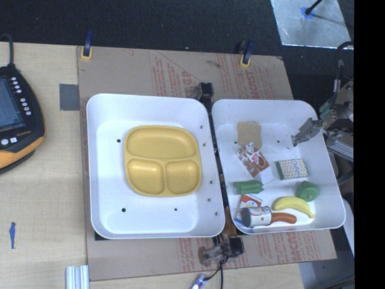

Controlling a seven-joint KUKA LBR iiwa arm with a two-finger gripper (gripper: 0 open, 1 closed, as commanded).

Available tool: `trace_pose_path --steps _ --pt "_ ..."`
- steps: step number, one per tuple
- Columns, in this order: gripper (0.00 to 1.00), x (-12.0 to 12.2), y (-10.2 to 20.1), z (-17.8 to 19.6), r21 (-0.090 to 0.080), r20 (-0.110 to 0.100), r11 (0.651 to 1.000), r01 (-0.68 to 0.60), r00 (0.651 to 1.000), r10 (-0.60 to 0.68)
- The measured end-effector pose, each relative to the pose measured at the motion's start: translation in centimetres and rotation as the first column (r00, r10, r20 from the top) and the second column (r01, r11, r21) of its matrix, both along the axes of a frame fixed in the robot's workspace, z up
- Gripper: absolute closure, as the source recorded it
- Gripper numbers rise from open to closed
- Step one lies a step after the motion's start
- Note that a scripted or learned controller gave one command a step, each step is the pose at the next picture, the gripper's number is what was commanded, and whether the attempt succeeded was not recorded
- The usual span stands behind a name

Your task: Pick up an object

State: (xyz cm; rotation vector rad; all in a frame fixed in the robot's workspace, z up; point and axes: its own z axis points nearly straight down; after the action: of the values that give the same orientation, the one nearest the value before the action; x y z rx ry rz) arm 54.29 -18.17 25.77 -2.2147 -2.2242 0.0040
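The right bin [313, 116] holds several small objects. A tan card [248, 132] lies at the back, with a red-and-white packet [254, 159] just in front of it. A speckled green block [291, 168] sits mid-bin. Near the front are a green pepper-like piece [248, 186], a round green toy [308, 191], a yellow banana [293, 205], a small can [255, 217] and an orange stick [284, 218]. My gripper [302, 134] hangs over the bin's back right part, above and to the right of the speckled block, with nothing seen in it.
The left bin [102, 167] holds a yellow divided plate [162, 160]. A black and orange teach pendant [15, 116] lies at the bench's left edge. Clamps [87, 46] pin the cardboard sheet under the bins.
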Motion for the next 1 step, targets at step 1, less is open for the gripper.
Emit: trace_pose_path --steps 1 --pt "0.0 0.81 8.46 -8.37 0.0 -0.002 1.0 -0.002 1.0 0.002"
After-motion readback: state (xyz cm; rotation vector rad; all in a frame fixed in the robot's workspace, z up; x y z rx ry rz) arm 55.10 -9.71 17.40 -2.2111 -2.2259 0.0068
